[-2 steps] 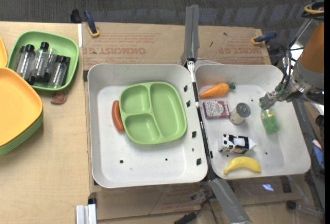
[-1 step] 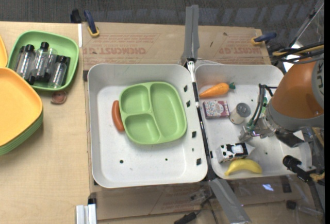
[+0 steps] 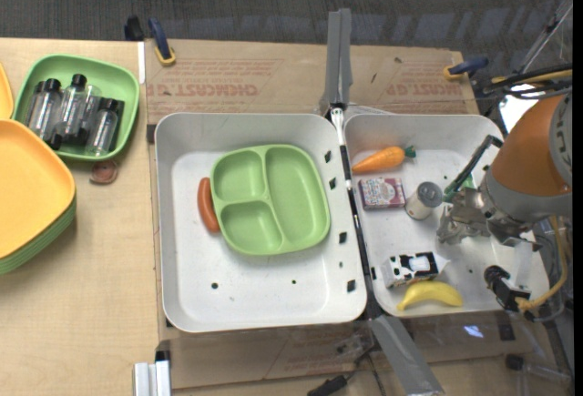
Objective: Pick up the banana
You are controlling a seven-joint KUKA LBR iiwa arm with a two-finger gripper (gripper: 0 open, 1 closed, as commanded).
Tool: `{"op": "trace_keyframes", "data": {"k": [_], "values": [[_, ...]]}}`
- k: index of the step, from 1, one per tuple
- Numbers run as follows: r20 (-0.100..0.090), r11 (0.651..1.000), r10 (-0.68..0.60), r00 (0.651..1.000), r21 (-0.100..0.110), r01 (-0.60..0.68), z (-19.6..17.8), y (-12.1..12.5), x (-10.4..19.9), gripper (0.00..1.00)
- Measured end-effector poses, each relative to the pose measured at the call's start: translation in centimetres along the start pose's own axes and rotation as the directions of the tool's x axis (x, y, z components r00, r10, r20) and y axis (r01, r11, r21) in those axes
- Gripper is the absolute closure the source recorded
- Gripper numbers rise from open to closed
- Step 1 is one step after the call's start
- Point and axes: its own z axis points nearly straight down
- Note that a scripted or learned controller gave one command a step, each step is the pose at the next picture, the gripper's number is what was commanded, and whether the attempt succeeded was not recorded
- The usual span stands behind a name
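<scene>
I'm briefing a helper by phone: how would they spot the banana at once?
Look in the right white bin, along its near edge. The banana lies there, just below a black-and-white toy: the sole yellow, curved item.

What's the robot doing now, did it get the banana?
Gripper above right bin, nothing visibly held. Banana lying at bin's near edge. Black-and-white toy right beside it.

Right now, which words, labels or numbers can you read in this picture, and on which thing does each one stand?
"CHEMCUT": red print, seen upside down, on the cardboard sheet behind the left bin.
A second red print on the cardboard behind the right bin: too faint to read.
Small pink box in the right bin: it carries print, too small to read.
Vials in the green tray: no readable labels.
</scene>
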Motion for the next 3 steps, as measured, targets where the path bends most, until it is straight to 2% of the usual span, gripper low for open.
{"op": "trace_keyframes", "data": {"k": [1,2,3], "values": [[-0.001,1.0,-0.023,1.0,0.001,0.023,0.0,-3.2,-0.4,1.0],[0.0,0.949,0.314,0.949,0.002,-0.314,0.0,-3.0,-1.2,1.0],[0.001,0.803,0.596,0.803,0.002,-0.596,0.0,0.4,-4.8,1.0]]}}
